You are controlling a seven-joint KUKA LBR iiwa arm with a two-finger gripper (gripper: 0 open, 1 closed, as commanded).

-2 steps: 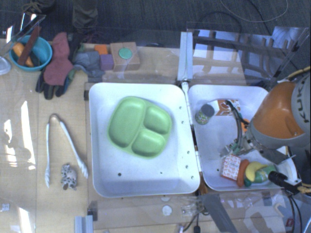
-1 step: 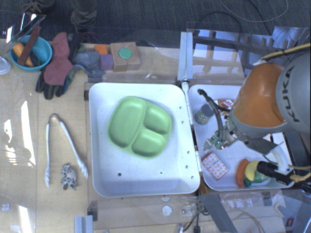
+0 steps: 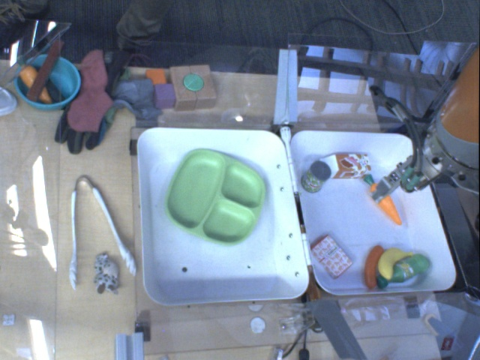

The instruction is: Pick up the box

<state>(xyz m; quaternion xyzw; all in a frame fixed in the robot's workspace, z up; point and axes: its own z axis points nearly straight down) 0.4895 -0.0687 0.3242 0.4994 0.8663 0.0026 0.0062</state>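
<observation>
A small flat box (image 3: 331, 255) with a red and white pattern lies in the right bin (image 3: 431, 223), near its front left corner. My gripper (image 3: 395, 181) hangs over the right part of that bin, right above the top end of an orange carrot (image 3: 390, 207). The box is well to the front left of the gripper and apart from it. Nothing is seen held in the gripper.
The right bin also holds an orange and white carton (image 3: 349, 164) and a dark-topped can (image 3: 316, 175) at the back left, and toy fruit (image 3: 396, 267) at the front right. A green divided plate (image 3: 216, 195) lies in the left bin (image 3: 157, 261). Tongs, gloves and blocks lie on the bench.
</observation>
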